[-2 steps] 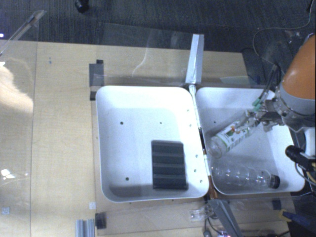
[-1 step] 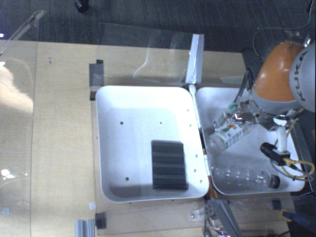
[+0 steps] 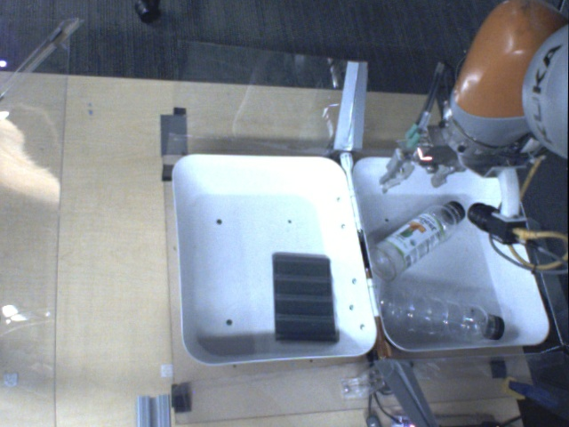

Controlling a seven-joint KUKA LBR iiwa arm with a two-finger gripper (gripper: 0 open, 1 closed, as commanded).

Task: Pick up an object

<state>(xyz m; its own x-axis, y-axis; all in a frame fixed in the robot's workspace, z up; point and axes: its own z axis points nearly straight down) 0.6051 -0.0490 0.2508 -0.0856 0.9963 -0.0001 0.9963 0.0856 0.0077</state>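
Pincer [image 3: 414, 163]: fingers spread, empty, over right bin [image 3: 533, 314]. Labelled bottle [image 3: 416, 237]: we judge light, slick, crushable; we'd grip mid-body, across label.

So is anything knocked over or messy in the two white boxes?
Sort of. In the right bin, both bottles lie on their sides: the labelled bottle slants across the middle, and the clear bottle rests along the near wall. The black ridged block in the left bin lies flat. Nothing looks spilled or broken.
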